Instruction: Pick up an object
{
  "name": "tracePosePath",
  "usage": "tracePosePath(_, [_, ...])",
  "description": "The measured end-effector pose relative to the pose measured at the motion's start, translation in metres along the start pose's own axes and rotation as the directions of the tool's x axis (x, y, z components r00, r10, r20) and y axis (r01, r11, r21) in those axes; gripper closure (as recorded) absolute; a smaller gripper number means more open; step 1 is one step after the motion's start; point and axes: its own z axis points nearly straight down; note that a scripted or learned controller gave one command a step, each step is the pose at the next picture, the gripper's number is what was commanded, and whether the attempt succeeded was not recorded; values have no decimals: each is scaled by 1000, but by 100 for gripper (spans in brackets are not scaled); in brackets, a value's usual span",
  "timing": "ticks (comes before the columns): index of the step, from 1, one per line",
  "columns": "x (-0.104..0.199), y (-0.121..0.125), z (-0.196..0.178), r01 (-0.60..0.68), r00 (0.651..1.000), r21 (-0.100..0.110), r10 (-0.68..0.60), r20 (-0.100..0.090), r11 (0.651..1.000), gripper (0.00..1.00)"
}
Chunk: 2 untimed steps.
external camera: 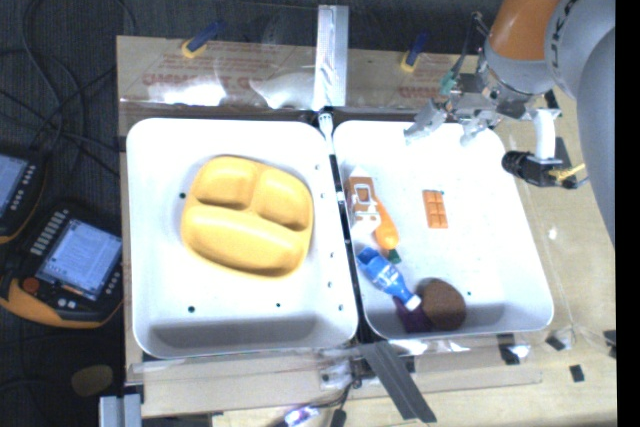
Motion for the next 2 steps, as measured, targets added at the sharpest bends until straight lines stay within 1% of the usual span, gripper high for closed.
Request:
tracePosePath(1, [49, -36, -83, 206, 978, -1, -206, 3, 978, 0])
tracePosePath(2, [12, -19, 37, 357, 934, 1, -357, 1, 934, 0])
